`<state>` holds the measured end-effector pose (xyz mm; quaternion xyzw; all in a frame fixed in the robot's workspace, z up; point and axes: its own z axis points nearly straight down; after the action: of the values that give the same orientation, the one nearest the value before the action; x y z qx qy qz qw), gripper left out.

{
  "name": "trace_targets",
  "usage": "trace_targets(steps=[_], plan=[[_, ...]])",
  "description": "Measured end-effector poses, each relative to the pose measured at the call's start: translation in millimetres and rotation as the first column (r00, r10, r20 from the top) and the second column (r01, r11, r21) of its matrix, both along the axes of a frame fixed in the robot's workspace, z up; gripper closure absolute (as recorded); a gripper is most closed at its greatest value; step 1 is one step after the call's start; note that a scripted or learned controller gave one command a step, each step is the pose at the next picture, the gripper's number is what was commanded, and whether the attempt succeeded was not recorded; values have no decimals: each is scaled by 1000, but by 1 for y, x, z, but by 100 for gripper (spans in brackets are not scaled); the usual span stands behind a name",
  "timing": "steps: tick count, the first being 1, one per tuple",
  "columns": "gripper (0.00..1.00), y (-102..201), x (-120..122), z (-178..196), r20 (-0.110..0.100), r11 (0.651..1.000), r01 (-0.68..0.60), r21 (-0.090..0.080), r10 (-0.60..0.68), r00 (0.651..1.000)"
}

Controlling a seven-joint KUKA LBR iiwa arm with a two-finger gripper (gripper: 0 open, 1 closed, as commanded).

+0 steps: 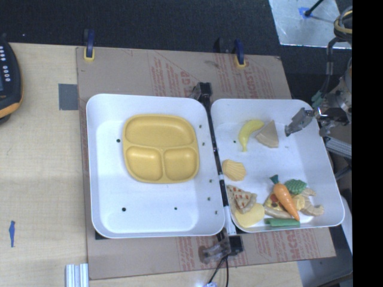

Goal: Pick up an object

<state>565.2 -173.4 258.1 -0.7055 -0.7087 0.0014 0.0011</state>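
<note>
Camera view: a yellow banana (249, 133) lies in the right bin (332, 178), toward its far side, curved, long axis running from near-left up to far-right, touching a tan wedge (268, 135). The gripper (297, 122) hovers just right of the wedge; finger gap cannot be told

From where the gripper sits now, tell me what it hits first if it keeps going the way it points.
The gripper points left and down into the right bin. The tan wedge beside the banana looks first in line, though depth is unclear from this view.
</note>
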Motion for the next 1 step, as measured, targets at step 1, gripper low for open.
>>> trace_targets(steps=[1], plan=[[0,-5,-44,-104,-11,1000,2,3,-2,1000]])
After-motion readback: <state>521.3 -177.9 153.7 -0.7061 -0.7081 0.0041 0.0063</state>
